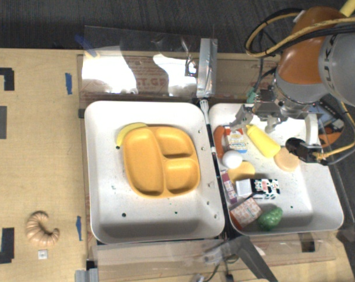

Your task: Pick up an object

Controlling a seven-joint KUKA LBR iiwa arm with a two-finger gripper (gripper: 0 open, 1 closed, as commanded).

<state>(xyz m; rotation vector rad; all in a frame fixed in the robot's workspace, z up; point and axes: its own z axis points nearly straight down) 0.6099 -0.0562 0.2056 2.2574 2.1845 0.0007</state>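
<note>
Green toy lies nearest, low in the right bin. Gripper hangs with fingers spread and empty over the yellow block; descend straight, straddling it, clear of the egg.

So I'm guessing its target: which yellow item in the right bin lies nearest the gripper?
The yellow cylindrical block, just below the gripper. The yellow-orange wedge lies farther down, beside the white egg.

1. Two white bins: left bin, right bin.
2. One yellow divided tray in the left one.
3. One croissant toy on the bench, near left.
4. My right bin: roughly nine small items (crowded, hard to separate), including one white egg and one green piece.
</note>
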